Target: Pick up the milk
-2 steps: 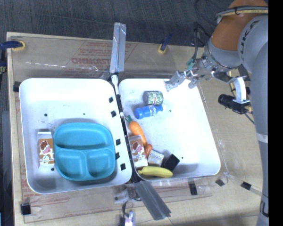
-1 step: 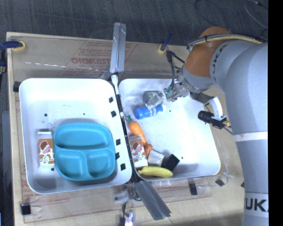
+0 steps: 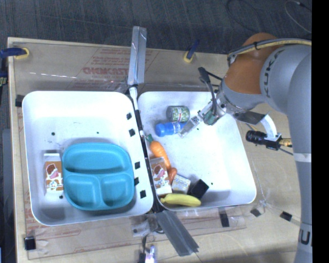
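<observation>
**Two bins, one arm, and the milk out of easy reach**

One gripper point(image 3: 193, 123) hangs low in the right bin point(image 3: 230, 163), its tip pointing down and to the left. Whether the jaws are open or closed cannot be told, as they are too small and blurred. Nothing can be seen held in them. Just beside the tip lies a blue bottle point(image 3: 169, 129) on its side, and close above that a green can point(image 3: 178, 113). The gripper seems aimed at this pair rather than at a milk carton.

Further down the same bin, things are crowded against the dividing wall: an orange carrot point(image 3: 158, 148), a small carton with a brown and white label point(image 3: 160, 175), a small packet point(image 3: 181, 183), a black block point(image 3: 198, 189) and a banana point(image 3: 180, 200) along the bottom edge. They probably gathered there because the bin slopes or earlier pushes swept them aside.

In the left bin point(image 3: 71, 108), a blue tray with compartments point(image 3: 98, 175) fills the lower half. A second carton point(image 3: 54, 175) is wedged between the tray and the bin's left wall.

Either carton may be the milk; the labels are too small to read. Both are well apart from the gripper, so the pick is likely not yet begun, and tight neighbours would make either grasp awkward.
</observation>
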Controlling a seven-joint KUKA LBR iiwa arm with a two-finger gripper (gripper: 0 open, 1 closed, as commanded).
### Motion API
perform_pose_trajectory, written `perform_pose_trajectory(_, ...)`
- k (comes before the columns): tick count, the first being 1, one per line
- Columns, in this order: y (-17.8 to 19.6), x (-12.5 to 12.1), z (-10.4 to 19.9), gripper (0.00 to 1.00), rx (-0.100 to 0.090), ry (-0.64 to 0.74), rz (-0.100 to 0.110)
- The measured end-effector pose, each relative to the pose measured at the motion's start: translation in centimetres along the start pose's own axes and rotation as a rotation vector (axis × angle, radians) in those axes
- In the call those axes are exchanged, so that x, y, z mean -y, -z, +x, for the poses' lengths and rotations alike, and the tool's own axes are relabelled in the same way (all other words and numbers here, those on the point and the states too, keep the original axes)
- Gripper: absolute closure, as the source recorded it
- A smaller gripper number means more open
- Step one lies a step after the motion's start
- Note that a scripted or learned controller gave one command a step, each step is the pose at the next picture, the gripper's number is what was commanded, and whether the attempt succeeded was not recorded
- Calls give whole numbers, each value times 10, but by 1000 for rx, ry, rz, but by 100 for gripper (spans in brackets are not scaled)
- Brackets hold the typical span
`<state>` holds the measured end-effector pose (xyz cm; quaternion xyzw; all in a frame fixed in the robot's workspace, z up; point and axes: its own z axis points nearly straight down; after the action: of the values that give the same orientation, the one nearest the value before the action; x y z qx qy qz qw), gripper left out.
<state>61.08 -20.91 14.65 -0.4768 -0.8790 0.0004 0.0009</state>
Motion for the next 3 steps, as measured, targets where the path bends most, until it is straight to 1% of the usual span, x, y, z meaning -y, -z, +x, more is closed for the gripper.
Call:
perform_pose_trajectory(1, 60, -5, 7, 0, 3, 100, -2)
perform_pose_trajectory(2, -34, -39, 23, 0, 13, 290, -6)
perform_pose_trajectory(3, -23, -40, 23, 100, 17, 293, -8)
